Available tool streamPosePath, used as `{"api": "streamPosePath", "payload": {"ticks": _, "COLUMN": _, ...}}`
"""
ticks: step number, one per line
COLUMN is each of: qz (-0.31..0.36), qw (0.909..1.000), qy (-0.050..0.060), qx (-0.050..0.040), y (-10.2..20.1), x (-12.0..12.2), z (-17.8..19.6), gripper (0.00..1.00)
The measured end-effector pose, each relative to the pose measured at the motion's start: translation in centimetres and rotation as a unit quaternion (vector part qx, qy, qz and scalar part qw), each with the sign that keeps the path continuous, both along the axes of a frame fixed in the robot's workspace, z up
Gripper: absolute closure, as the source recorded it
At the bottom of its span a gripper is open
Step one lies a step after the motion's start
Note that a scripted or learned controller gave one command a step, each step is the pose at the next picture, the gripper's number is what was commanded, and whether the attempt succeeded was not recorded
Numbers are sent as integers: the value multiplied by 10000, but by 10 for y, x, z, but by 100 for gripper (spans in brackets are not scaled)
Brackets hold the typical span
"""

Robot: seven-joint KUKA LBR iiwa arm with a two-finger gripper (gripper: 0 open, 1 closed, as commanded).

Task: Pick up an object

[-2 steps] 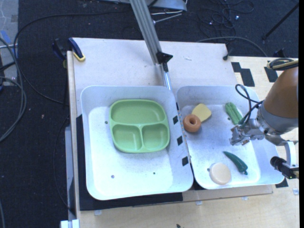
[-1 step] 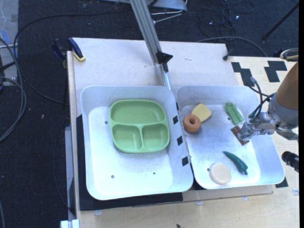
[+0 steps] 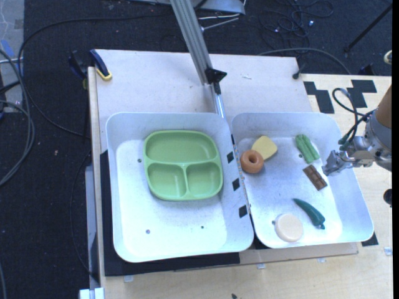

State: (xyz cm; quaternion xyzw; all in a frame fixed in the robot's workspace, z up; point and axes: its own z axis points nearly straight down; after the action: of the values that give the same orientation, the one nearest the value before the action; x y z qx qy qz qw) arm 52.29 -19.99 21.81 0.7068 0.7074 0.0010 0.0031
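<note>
the right bin (image 3: pixel 349 167) holds a scatter of small toy-like objects on its matte white floor: a brown ring-shaped doughnut (image 3: pixel 252 161) touching a pale yellow wedge (image 3: pixel 265 147) near the bin's left wall, a ribbed light-green vegetable piece (image 3: pixel 307 147) further right, a flat brown rectangular bar (image 3: pixel 315 177) just below it, a smooth dark teal pepper-like shape (image 3: pixel 311 212) lower down, and a cream round disc (image 3: pixel 289 227) near the front rim. the gripper (image 3: pixel 331 165) sits at the bin's right side, just beside the brown bar and the green piece, metallic grey with cables looping behind it; nothing can be seen between its tips, and how far they stand apart cannot be told from this angle. the left bin (image 3: pixel 124 229) carries a glossy pale green plate (image 3: pixel 184 165) with rounded corners, divided into three compartments. both bins rest on a light wooden bench (image 3: pixel 162 80), and a ridged aluminium pole (image 3: pixel 190 27) slants down toward the seam between the bins.
</note>
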Motion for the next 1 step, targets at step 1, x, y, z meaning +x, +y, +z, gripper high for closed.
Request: {"api": "streamPosePath", "payload": {"ticks": 1, "qz": 8, "qw": 10000, "qy": -7, "qx": -3, "y": -1, "x": 2, "z": 53, "gripper": 100}}
